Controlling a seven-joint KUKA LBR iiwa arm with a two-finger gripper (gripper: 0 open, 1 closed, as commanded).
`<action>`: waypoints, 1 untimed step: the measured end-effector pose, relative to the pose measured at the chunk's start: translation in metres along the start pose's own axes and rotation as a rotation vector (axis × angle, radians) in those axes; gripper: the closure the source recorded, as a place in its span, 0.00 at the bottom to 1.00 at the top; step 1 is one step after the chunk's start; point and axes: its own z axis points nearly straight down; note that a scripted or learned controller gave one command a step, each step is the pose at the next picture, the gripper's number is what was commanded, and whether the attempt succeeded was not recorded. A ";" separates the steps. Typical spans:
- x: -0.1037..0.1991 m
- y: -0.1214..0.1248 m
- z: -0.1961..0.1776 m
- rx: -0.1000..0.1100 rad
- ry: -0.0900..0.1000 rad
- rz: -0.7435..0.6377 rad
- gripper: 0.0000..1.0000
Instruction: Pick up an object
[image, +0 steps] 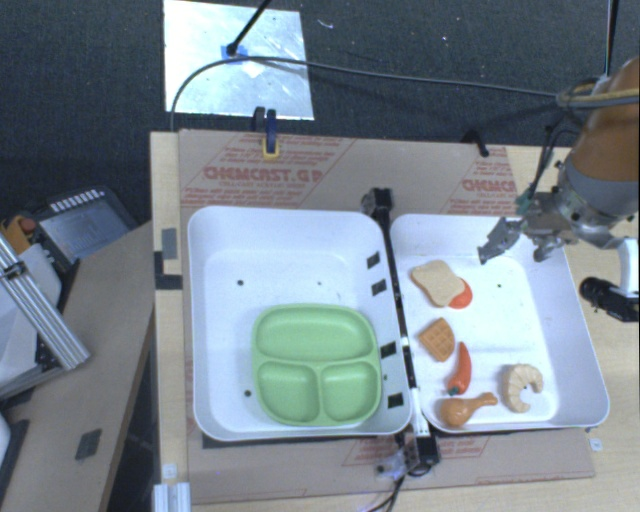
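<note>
A: Where was the gripper (520, 243) seen?
B: Above the right bin's (575, 330) far edge, fingers spread wide, nothing held.
A: And the objects?
B: Bread slice (435, 281) and waffle (437, 339) were found below.

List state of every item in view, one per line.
claw: open, nothing between its fingers, over right bin's far edge
green tray: flat in left bin, compartments bare
bread slice: flat, overlapping a red piece
waffle: flat
red pepper: lying down
drumstick: lying down
shrimp: lying curled
</note>
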 end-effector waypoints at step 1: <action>0.000 0.002 -0.007 -0.012 -0.002 -0.002 0.00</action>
